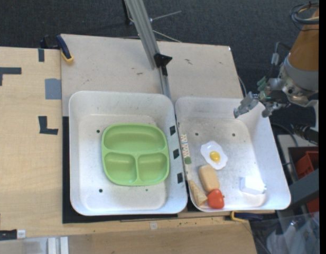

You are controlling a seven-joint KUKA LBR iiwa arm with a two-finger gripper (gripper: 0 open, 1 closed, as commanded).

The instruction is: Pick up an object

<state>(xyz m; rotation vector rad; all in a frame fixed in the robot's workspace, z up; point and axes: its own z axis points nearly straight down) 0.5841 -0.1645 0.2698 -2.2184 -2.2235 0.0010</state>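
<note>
The right bin point(268, 157) holds a fried egg toy point(214, 155), a tan bread-like block point(208, 178), a red tomato point(216, 199), a narrow patterned strip point(185, 148) along its left wall and a small pale piece point(252, 185) near its front right. My gripper point(253, 106) hangs over the far right corner of this bin, above and to the right of the egg. Its two fingers are spread apart, open, with nothing between them. The left bin point(83, 142) holds a green divided plate point(135, 153).
A slanted metal rail point(147, 30) runs down to the gap between the bins. A yellow and blue clamp point(64, 48) sits at the board's back left corner. The wooden bench point(20, 142) extends to the left.
</note>
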